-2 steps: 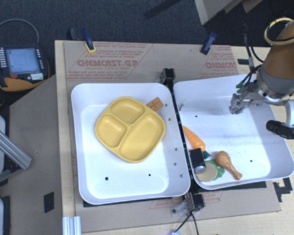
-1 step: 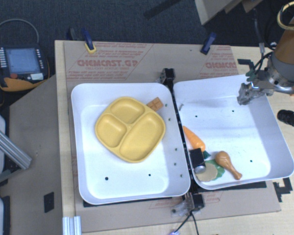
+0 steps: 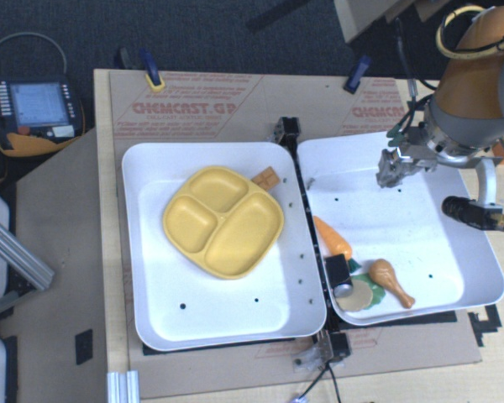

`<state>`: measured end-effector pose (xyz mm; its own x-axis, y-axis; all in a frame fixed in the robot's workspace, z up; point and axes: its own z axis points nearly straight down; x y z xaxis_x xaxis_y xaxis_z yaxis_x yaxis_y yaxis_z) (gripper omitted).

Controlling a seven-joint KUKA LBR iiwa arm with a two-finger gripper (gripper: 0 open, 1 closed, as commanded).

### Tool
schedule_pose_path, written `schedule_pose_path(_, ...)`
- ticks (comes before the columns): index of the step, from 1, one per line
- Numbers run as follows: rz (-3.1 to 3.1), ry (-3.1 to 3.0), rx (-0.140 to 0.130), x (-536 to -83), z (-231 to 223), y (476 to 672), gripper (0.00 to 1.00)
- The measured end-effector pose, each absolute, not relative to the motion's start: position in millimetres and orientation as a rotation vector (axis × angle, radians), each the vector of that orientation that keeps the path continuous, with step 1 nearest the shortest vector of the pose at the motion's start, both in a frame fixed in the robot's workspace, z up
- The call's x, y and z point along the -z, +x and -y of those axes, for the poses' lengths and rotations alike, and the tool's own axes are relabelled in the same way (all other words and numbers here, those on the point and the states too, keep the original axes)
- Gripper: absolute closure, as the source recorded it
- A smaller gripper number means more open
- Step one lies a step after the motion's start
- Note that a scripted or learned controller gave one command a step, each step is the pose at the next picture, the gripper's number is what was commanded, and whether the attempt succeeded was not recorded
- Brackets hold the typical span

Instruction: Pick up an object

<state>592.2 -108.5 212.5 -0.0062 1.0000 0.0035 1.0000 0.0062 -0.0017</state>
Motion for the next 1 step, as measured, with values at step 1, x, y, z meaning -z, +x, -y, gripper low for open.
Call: schedule_pose_path(1,2.224,-2.213,0.001,-221.8,65.2,570.6,1.00)
